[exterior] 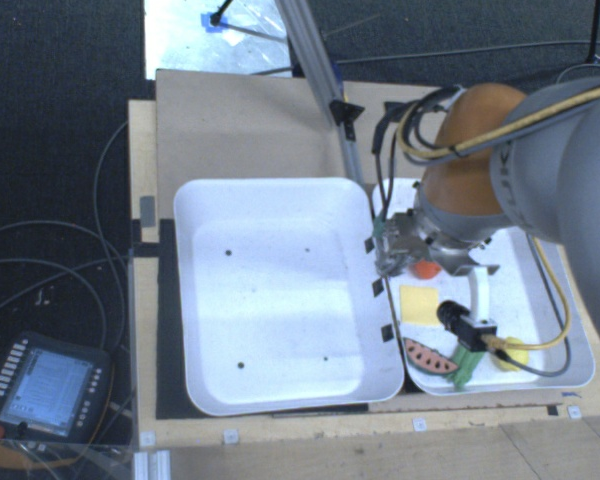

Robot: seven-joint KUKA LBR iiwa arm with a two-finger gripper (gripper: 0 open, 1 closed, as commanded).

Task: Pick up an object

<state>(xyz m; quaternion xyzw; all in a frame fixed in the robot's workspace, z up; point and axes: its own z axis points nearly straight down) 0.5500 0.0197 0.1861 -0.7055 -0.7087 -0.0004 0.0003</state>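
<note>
The right bin [565,363] holds several small items. A yellow square piece [418,303] lies near its left wall, and a watermelon-slice toy [430,356] rests by the front rim. A green piece [467,366] and a yellow lump [510,354] sit beside the slice. A small red-orange object [426,268] peeks out just under the wrist. My gripper [408,256] hangs low over the bin's left part, right beside the red-orange object. The grey arm and orange band cover the rear of this bin. A white stick-like piece [479,292] lies right of the yellow square.
The left white bin [195,268] sits beside the right one, and their walls meet near the gripper. A slanted metal pole [315,53] rises behind the bins. Cables and a pendant [45,388] lie on the floor at left.
</note>
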